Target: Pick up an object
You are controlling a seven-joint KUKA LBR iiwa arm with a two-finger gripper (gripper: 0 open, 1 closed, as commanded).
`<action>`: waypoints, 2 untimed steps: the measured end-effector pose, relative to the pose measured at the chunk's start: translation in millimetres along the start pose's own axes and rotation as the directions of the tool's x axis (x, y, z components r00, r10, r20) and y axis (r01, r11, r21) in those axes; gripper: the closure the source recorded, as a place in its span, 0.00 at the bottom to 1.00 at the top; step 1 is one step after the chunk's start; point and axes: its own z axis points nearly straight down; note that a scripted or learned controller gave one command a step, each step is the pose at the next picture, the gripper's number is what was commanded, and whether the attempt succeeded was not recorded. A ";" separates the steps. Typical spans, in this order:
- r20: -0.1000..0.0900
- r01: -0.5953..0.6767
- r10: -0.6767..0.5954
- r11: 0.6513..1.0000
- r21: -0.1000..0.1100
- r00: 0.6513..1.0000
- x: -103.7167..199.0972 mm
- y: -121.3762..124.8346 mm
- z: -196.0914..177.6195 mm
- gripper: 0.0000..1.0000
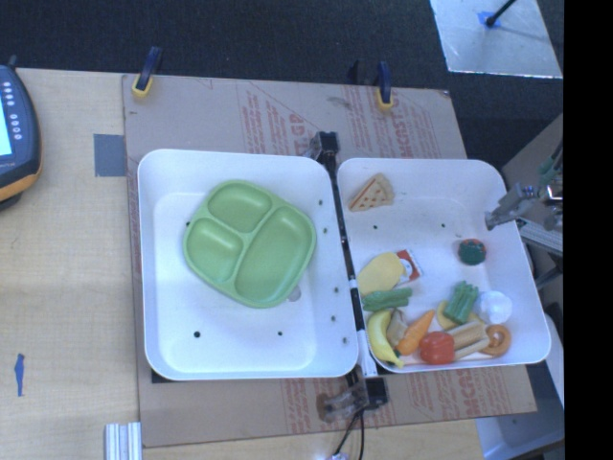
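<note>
Basically two white bins sit side by side on the surface (67, 286), on a cardboard sheet (287, 113) held by clamps at its far edge. Left bin (158, 257) holds a green divided plate (251, 242), three compartments, lying a bit turned, near the bin's middle. Right bin (431, 175) holds the toy food. A cracker-like wedge (372, 194) lies alone near the far left corner. A small dark green ball (471, 251) sits toward the right wall, apart from the rest. A yellow piece (381, 272) lies by the left wall, touching a red and white item (410, 264) just beside it. A green pod (387, 299) lies just below the yellow piece. A banana (380, 338) curves along the near left corner, with a carrot (416, 332) next to it and a tomato (438, 348) touching the carrot's near end. A green ridged vegetable (461, 301) stands tilted beside a white round thing (495, 307). A tan stick (467, 335) and an orange ring (496, 339) lie along the near wall.

Gripper (500, 217) reaches in at the right edge, over the right bin's right rim, well above the ball and touching no food. Whether the jaws are spread or pressed together, cannot tell; nothing seen between them. A tablet-like device (14, 127) lies at the surface's left edge.
</note>
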 end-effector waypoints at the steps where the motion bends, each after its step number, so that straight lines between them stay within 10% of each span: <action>1: -0.007 0.009 -0.008 1.000 0.024 1.000 -6.2 57.5 105.5 0.00; 2: -0.011 0.012 -0.012 1.000 0.026 1.000 61.8 75.6 214.0 0.00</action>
